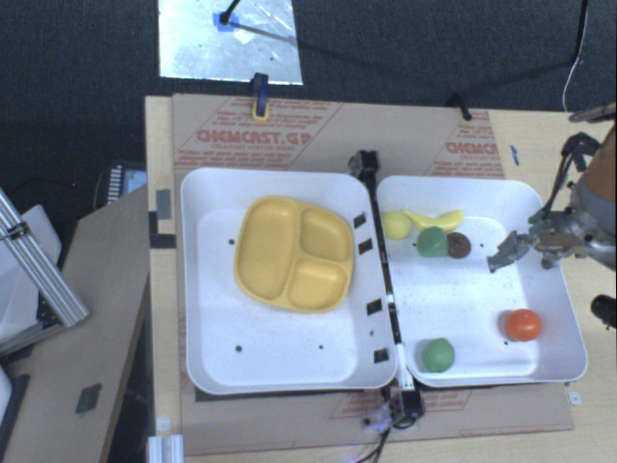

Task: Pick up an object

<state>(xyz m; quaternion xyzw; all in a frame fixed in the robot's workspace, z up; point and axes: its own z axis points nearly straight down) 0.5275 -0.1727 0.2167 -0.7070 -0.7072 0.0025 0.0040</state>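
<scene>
Claw (pixel 501 257) hangs over the right bin (pixel 554 302), nothing between its fingers; how wide they stand I cannot tell.

Candidates, placed from the claw: brown ball (pixel 459 245) nearest, just to its left; green piece (pixel 432 242) touching that ball's far side; yellow banana (pixel 434 219) and yellow ball (pixel 396 225) further left and up, crowded together. Orange-red ball (pixel 523 325) lies below the claw, standing alone; green ball (pixel 438 354) below-left, near the bin's front rim. My judgement: take the orange-red ball, since bare floor surrounds it and the fingers can straddle it without nudging neighbours. Descend straight, centre over it. Watch the right rim close behind it. The cluster leaves little finger room. Yellow tray (pixel 293 253) sits in the left bin (pixel 217 355), well apart.
</scene>
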